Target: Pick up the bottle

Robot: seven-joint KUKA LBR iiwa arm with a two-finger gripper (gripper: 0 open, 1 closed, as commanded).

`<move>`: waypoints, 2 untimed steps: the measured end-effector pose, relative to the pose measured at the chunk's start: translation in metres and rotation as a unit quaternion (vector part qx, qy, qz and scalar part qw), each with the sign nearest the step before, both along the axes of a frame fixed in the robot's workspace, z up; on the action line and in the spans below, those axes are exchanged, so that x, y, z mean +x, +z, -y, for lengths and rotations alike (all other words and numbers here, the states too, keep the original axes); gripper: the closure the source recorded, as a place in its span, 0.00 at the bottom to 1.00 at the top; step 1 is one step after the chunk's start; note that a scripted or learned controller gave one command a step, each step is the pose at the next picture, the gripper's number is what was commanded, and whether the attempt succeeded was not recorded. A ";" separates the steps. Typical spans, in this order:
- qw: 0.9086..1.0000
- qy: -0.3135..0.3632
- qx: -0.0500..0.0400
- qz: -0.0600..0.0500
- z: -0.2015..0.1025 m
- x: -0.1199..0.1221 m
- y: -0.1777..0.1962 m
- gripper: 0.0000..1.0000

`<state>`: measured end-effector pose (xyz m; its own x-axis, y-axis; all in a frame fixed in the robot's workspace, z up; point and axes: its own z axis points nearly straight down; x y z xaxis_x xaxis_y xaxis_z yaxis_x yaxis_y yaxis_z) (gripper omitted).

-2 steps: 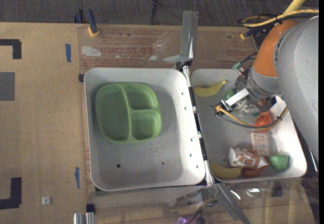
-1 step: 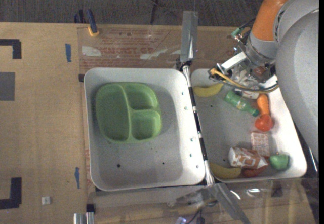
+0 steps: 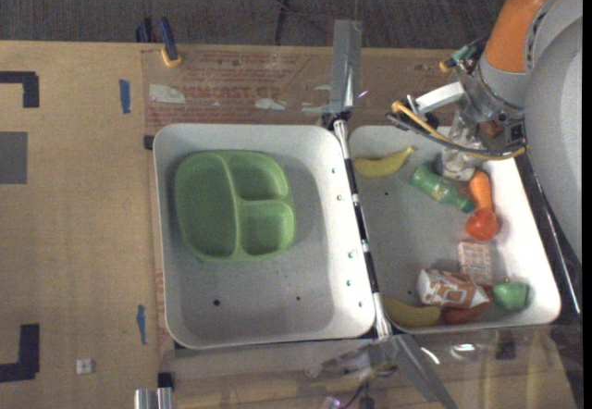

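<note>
Gripper hovers over the right bin's far edge, just beside the green bottle lying there near a banana, its state impossible to tell; the approach appears under way, descent and closing next.

The grey arm enters at the upper right of the frame, its orange band just above the wrist. The wrist tilts down and leftward, with the gripper hanging low at right of centre.
</note>
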<state>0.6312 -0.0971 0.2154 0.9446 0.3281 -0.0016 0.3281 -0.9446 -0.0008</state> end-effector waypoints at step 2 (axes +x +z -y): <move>1.000 -0.010 0.000 0.000 -0.011 -0.028 0.106 0.00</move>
